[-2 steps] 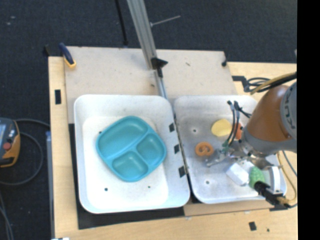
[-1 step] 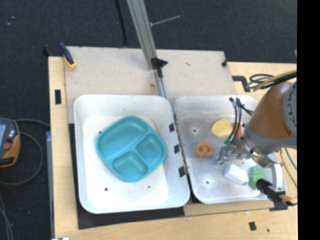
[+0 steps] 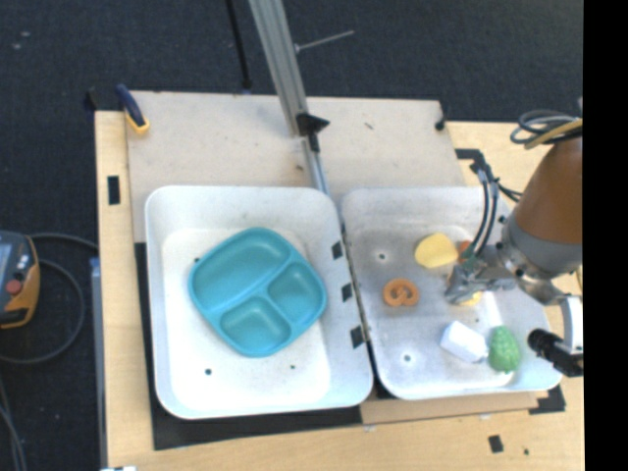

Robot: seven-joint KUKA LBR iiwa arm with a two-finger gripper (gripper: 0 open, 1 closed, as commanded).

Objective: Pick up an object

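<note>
The right bin (image 3: 392,214) holds a yellow lump (image 3: 435,251), an orange ring (image 3: 399,292), a white block (image 3: 462,340) and a green knobbly piece (image 3: 504,349). My gripper (image 3: 467,286) hangs low over the bin's right half, just right of the orange ring and below the yellow lump. A bit of yellow shows right under its tip. The arm's orange band (image 3: 554,199) rises above it at the right. The left bin (image 3: 177,214) holds a teal divided plate (image 3: 258,290).
A metal post (image 3: 285,62) slants up from between the bins at the back. A blue and yellow clamp (image 3: 132,109) sits at the bench's back left corner. Cables (image 3: 486,209) run down the arm to the wrist.
</note>
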